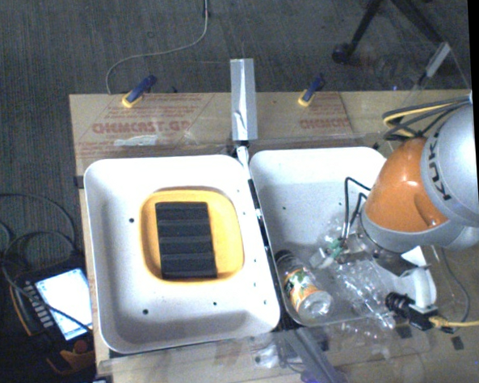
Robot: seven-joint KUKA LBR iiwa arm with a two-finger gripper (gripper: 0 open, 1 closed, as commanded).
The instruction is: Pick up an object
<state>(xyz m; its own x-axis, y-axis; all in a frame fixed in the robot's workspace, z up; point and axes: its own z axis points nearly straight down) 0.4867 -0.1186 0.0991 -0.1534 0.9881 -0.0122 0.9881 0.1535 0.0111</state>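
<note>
Two white bins sit side by side on the bench. The left bin (113, 235) holds a yellow tray (192, 234) with a black ridged block (184, 240) lying in it. The right bin (304, 183) holds a small bottle (302, 290) with an orange label, lying on its side at the near left corner, beside crumpled clear plastic (363, 288). The arm (421, 188) reaches over the right bin; its gripper (348, 249) is low among the plastic, and whether it is open cannot be told.
</note>
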